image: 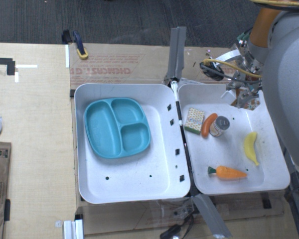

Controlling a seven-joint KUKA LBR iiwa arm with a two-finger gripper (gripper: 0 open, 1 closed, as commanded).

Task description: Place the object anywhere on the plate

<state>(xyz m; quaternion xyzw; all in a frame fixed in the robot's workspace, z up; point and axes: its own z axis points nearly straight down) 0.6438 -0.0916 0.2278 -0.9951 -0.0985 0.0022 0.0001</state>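
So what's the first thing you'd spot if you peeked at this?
Probably the big blue plate with three sections, sitting in the left bin. Next, the bright toy food in the right bin: a yellow banana, an orange carrot and a red sausage beside a little can.

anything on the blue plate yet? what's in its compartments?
Nothing visible: all three compartments of the blue plate in the left bin show bare. The sandwich, hot dog, can, banana and carrot sit in the right bin. Underneath the plate is hidden.
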